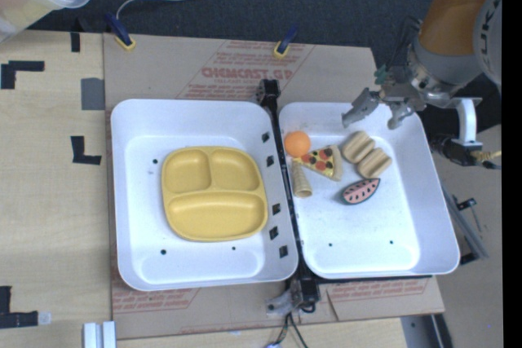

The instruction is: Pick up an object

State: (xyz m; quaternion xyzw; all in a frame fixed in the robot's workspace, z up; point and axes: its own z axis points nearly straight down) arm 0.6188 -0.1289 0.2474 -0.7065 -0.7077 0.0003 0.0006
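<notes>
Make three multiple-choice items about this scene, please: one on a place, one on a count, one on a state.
1. Where is the yellow tray?
A. left bin
B. right bin
C. on the cardboard

2. How many compartments has the tray?
A. two
B. three
C. five

3. How is the gripper?
A. shut on the orange
B. shut on the pizza slice
C. open, holding nothing

Key: 1 A, it lies in the left bin. 2 B, two small ones above one long one. 3 C, its fingers are spread above the right bin.

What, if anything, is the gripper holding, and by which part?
Nothing. The gripper hangs open above the right bin's far edge, with bare space between its fingers; the bread lies apart, below it.
</notes>
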